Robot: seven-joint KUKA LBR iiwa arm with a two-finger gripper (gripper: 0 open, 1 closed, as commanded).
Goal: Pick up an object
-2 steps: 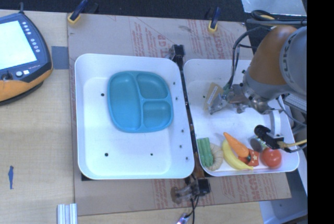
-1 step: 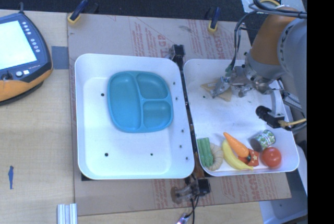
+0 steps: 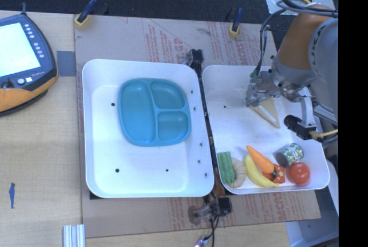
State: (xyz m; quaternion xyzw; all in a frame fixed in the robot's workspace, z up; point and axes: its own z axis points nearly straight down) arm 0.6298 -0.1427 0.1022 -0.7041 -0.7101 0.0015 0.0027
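My gripper (image 3: 256,97) hangs low over the upper part of the right bin (image 3: 230,96), reaching in from the right. Just below and to its right lies a tan wedge-shaped piece (image 3: 269,114), its upper end close under the gripper; I cannot tell whether they touch. Toy food sits along the bin's front edge: a green vegetable (image 3: 225,165), a yellow banana (image 3: 256,174), an orange carrot (image 3: 260,159), a red tomato (image 3: 298,173) and a small grey-green can (image 3: 291,153).
The left bin (image 3: 98,142) holds a blue divided plate (image 3: 154,111). A black divider clip (image 3: 196,58) sits between the bins at the back. An orange-edged tablet (image 3: 23,61) lies at the far left of the bench. The arm's grey body (image 3: 305,50) overhangs the right bin's far corner.
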